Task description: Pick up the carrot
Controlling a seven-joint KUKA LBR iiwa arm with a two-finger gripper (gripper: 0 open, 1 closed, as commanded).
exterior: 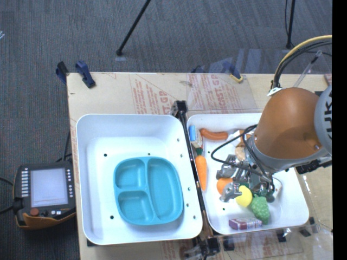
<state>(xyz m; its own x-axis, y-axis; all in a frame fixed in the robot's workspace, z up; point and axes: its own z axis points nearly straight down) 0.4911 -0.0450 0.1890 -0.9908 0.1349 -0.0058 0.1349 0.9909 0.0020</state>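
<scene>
The carrot (pixel 201 169) is orange with a green top and lies lengthwise along the left wall of the right bin (pixel 301 212). My gripper (pixel 236 182) hangs low over the middle of that bin, under the arm's big orange band (pixel 287 124). It is a short way to the right of the carrot and apart from it. The gripper's metal parts sit directly over a round orange fruit (pixel 223 186) and a yellow lemon (pixel 244 196).
An orange sausage (pixel 214 135) lies at the back of the right bin, a green bunch (pixel 261 208) and a pink box (pixel 241 223) at its front. The left bin (pixel 89 145) holds a blue divided plate (pixel 147 190). A pendant (pixel 46 193) sits off the bench's left side.
</scene>
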